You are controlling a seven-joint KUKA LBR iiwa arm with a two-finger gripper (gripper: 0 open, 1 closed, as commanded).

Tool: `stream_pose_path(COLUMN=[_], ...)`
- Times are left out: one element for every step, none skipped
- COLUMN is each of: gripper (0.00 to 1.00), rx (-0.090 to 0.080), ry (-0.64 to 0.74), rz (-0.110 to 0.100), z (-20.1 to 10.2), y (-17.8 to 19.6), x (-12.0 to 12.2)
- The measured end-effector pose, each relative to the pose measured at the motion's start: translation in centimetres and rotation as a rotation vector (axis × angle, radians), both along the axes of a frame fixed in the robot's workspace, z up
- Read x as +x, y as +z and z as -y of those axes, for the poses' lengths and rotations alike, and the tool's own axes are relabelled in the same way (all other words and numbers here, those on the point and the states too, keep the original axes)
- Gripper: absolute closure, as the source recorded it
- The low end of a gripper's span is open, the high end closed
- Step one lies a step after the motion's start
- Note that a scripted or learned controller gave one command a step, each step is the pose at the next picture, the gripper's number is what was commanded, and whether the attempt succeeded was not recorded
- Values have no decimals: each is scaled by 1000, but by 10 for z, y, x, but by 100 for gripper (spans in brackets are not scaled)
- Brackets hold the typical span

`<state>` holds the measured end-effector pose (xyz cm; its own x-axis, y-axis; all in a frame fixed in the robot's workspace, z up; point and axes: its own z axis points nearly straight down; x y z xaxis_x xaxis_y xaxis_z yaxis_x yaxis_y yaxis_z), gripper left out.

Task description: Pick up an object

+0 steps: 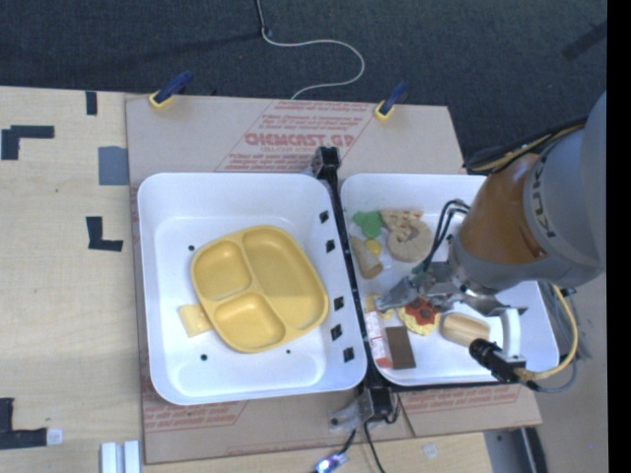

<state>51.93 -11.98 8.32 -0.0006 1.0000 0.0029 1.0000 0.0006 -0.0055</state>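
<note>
Seeing gripper (404,292) hanging low in the right bin (537,348), near its middle. Open or closed: cannot tell, metal parts blurring together with the clutter under them. Not seeing anything clearly gripped.

Noting candidates for the pick lying around it:
- red-and-yellow piece (422,315) sitting just below the gripper, touching or nearly so
- tan cylinder (458,328) lying just right of that piece
- brown block (399,348) resting near the bin's front wall
- red-and-white tube (373,328) lying along the left wall
- round tan biscuit (404,235) and green item (367,223) sitting toward the back
- small yellow item (370,256) lying just in front of the green one

Moving outward: left bin (163,215) holding a yellow divided plate (258,286) lying flat, with a yellow block (194,319) touching its lower-left edge. Both bins sitting side by side, walls touching, on a cardboard sheet (286,141) bearing red print, clamped at the back by two blue-and-yellow clamps (170,90). Cardboard lying on a light wooden bench (59,294) marked with dark tape. Dark carpet (118,18) showing behind, white cable (315,52) snaking across it.

Arm (577,195) reaching in from the right, orange band (498,215) over the right bin's back corner, wrist angling down and left toward the bin's middle.
</note>
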Motion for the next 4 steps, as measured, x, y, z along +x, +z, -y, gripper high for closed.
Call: stream_pose_path(gripper=[100, 100, 100, 100], rx=[0, -3, -3, -2], ry=[1, 1, 2, 2], rz=[2, 4, 5, 1], z=[1, 9, 2, 2], y=[10, 65, 123, 139], x=[2, 6, 10, 10])
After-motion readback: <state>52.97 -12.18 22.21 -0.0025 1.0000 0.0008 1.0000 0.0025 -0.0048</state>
